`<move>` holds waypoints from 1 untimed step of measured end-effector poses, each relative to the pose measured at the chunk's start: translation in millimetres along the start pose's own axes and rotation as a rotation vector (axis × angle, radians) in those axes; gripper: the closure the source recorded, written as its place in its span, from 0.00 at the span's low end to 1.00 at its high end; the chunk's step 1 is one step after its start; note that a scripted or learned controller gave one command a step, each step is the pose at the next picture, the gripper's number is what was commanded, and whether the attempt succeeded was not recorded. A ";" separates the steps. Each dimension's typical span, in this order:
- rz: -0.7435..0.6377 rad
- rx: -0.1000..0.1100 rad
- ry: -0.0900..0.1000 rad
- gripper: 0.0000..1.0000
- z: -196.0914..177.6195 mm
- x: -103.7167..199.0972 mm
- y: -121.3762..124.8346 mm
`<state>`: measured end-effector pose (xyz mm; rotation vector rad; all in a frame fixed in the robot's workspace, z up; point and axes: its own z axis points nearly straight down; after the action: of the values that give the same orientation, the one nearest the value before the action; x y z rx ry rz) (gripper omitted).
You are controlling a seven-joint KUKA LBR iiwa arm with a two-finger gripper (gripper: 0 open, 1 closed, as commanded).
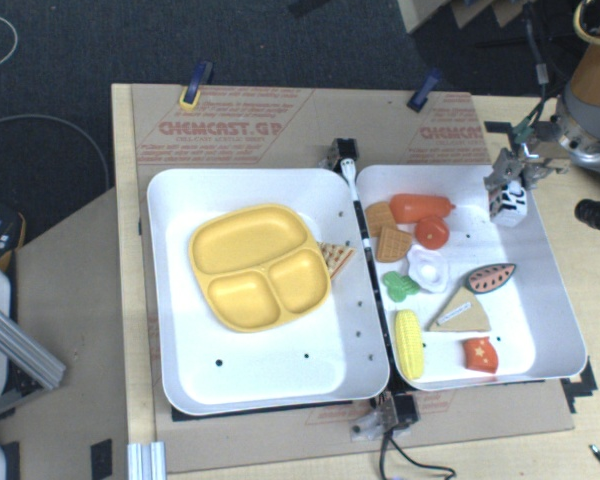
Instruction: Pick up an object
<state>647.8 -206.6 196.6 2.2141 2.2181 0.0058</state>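
Observation:
The right bin (550,268) holds several toy foods: an orange-red sausage shape (420,206), a red tomato (432,233), a tan waffle piece (391,242), a white egg (428,268), a green piece (399,287), a corn cob (408,343), a watermelon slice (491,277), a tan wedge (466,316) and a small red piece (480,354). My gripper (508,194) hangs over the far right corner of this bin, well right of the sausage shape. A small white and black bit shows at its tip; I cannot tell what it is.
The left bin (180,348) holds a yellow divided plate (255,266), with a small waffle piece (335,258) at the plate's right edge. The two bins meet along a ridge (368,268). Clamps (192,86) sit at the board's far edge.

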 end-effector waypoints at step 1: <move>0.000 0.001 0.000 1.00 -31.0 -0.3 1.5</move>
<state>649.0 -206.8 227.6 2.2151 2.2186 0.0045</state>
